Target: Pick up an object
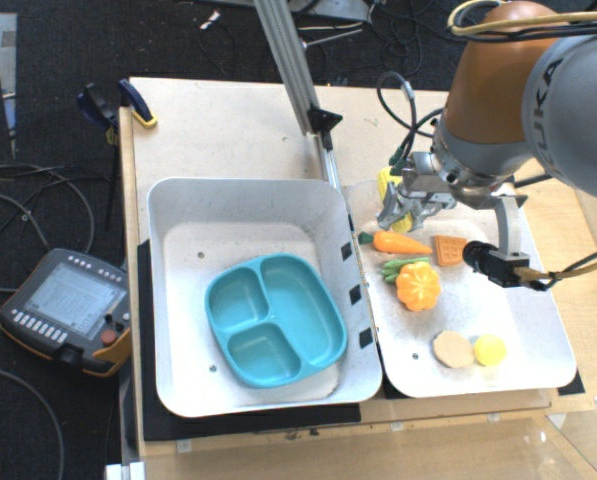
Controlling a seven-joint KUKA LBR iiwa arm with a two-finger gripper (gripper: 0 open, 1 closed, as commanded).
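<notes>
Tool (pixel 403 208) above orange, green-tipped carrot (pixel 400 243)

Arm (pixel 538 88) cut off at top/right edges. Gripper (pixel 403 213) fingertips indistinct, open/shut n/d. Yellow obj (pixel 386 181) mostly hidden behind gripper; ID unclear. Right bin (pixel 538 368) far rim occluded by arm.

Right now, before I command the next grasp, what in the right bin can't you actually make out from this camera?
- Gripper: finger state unreadable; the wrist and cables cover it in the camera view.
- Yellow object at the bin's back: mostly hidden behind the gripper, identity unclear.
- Orange cracker-like piece: partly covered by the black fitting.
- Green item below the carrot: too small to identify.
</notes>
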